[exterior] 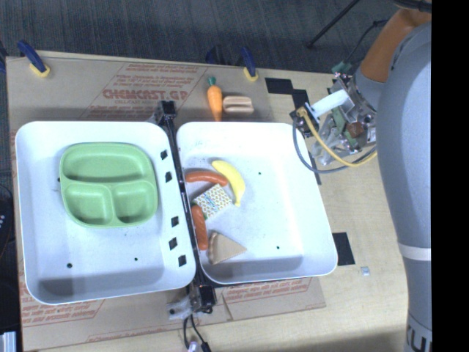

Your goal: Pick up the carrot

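The carrot [214, 100] lies on the brown cardboard [139, 90] that covers the bench [366, 218], just behind the back rim of the right bin [308, 218] and outside both bins. It is orange with a small green top that points away from the bins, and its tip comes close to the bin's rim. Just beside it, on the side nearer the arm, sits a small bun-like toy [237, 105] with a tan and pinkish look.

The pincer [338, 127] hangs over the bench past the right bin's far right corner, well apart from the carrot. It is a tangle of metal parts and yellow and black cable, and whether it is spread or pressed together cannot be told; nothing is seen in it. Above it the grey arm [410, 160] fills the right side, with its orange band [388, 42] near the top.

Inside the right bin, toward its left wall, lie a banana [229, 180], a red sausage [204, 176], a second sausage [199, 226], a small patterned packet [212, 200] between them, and a tan wedge [224, 248] nearest the front. The left bin [37, 218] holds a green divided tray [108, 184]. Blue clamps [34, 59] grip the cardboard's back edge.
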You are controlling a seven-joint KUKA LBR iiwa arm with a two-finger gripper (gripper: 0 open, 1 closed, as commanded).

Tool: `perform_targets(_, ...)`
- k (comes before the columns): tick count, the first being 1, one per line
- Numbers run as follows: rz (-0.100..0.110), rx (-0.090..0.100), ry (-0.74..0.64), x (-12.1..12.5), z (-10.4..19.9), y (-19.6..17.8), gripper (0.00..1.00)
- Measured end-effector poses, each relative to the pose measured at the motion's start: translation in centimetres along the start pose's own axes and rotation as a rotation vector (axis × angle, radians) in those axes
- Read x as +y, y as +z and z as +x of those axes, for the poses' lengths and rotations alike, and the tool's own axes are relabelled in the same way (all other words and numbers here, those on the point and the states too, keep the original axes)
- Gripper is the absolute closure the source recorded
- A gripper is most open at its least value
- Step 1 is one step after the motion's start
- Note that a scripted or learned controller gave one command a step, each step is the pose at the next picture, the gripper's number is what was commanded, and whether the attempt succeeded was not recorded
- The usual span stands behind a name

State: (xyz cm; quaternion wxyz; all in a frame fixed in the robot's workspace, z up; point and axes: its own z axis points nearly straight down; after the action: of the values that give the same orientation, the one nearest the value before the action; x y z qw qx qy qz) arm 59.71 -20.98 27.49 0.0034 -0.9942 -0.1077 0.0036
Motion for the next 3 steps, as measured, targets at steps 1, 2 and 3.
perform_targets(1,-0.002,0.003,-0.005,-1.1,-3.7,-3.6,1.00)
perform_targets(2,-0.004,0.003,0.009,-2.5,-11.9,-9.1,1.00)
perform_targets(3,-0.002,0.001,0.008,-7.7,-10.7,-1.0,1.00)
